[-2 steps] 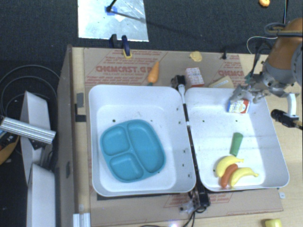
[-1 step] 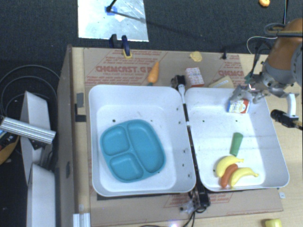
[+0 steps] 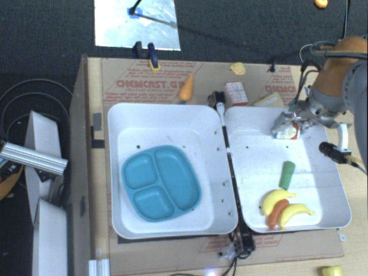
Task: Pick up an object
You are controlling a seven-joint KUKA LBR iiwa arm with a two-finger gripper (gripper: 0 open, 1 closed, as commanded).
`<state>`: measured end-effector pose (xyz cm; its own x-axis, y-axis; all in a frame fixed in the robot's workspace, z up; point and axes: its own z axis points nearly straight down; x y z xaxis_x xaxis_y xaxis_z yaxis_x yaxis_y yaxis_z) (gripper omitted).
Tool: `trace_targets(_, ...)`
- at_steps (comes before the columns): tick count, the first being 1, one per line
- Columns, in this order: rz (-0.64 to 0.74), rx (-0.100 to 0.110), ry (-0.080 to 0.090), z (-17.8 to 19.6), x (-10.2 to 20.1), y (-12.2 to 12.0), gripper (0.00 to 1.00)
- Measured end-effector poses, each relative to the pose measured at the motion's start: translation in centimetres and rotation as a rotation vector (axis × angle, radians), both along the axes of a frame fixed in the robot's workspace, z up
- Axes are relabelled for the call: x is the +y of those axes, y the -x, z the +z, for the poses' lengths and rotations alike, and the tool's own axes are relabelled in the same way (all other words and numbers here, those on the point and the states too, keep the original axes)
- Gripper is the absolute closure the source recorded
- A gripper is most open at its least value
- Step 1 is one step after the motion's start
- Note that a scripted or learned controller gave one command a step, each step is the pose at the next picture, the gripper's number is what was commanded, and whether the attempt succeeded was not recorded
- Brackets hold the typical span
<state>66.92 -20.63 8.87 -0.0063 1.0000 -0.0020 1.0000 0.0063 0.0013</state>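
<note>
Two shallow white plastic bins stand side by side on the bench, rims touching along the centre line. Nearest, in the right bin (image 3: pixel 322 209), toward its 6 o'clock edge, lies a cluster of three items: two yellow toy bananas, one (image 3: pixel 277 198) above and one (image 3: pixel 296 212) below, with one slim orange-red toy piece (image 3: pixel 278 211) between them, all touching. At 12 o'clock from that cluster, just apart from it, one short green cylinder (image 3: pixel 287 175) stands tilted slightly on the bin floor. The left bin (image 3: pixel 172 119) holds one item only: a teal three-compartment plastic tray (image 3: pixel 161 181), lying flat and rotated slightly, its compartments bare. Farther back, at the right bin's 1 o'clock corner, the two-finger gripper (image 3: pixel 289 125) at the end of the grey arm with the orange band (image 3: pixel 339 73) sits low over one small white object with a red patch (image 3: pixel 287 131); the object rests on the bin floor directly beneath the tool, touching or nearly so. Whether the tool is released or clenched cannot be told. Beyond the bins, on the brown printed cardboard sheet (image 3: pixel 144 82), lie one orange carrot-shaped toy (image 3: pixel 186 88), one small pink-and-white box (image 3: pixel 236 93) and one yellow scrap (image 3: pixel 237 69).
</note>
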Motion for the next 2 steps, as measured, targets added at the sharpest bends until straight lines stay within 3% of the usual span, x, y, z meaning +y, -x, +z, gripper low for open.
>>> trace_targets(1,0.002,-0.002,0.002,1.2,0.0,-0.1,1.00)
trace_targets(2,0.003,-0.004,-0.003,6.1,6.7,-0.1,1.00)
